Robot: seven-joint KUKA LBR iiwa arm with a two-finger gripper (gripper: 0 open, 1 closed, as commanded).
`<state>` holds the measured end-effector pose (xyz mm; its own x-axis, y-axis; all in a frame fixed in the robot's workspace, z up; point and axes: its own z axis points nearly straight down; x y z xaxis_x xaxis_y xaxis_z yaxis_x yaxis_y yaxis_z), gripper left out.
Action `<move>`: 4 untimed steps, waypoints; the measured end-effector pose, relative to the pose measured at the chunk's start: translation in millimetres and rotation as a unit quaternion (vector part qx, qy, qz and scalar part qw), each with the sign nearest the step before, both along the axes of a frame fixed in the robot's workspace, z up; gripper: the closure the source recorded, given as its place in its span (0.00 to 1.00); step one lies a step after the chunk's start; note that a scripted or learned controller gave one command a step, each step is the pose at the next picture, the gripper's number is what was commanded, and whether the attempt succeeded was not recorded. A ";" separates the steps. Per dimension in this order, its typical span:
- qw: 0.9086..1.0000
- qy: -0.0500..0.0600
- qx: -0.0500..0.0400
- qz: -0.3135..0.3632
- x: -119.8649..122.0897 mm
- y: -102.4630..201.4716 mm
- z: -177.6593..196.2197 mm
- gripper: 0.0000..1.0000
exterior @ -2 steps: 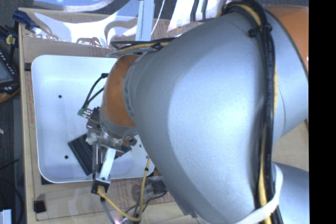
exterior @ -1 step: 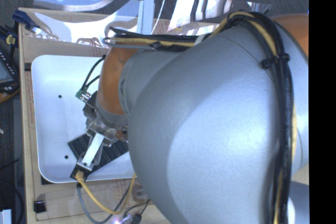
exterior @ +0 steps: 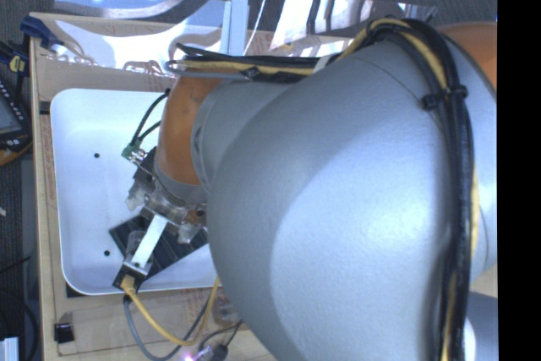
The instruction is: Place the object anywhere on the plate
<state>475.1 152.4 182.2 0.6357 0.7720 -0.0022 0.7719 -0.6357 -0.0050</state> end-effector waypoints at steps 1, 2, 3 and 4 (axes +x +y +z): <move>1.000 0.000 0.000 0.000 0.0 0.0 0.0 0.00; 1.000 0.000 0.000 0.000 0.0 0.0 0.0 0.00; 1.000 0.000 0.000 0.000 0.0 -0.1 0.0 0.00; 1.000 0.000 0.000 0.000 0.0 -0.1 0.0 0.00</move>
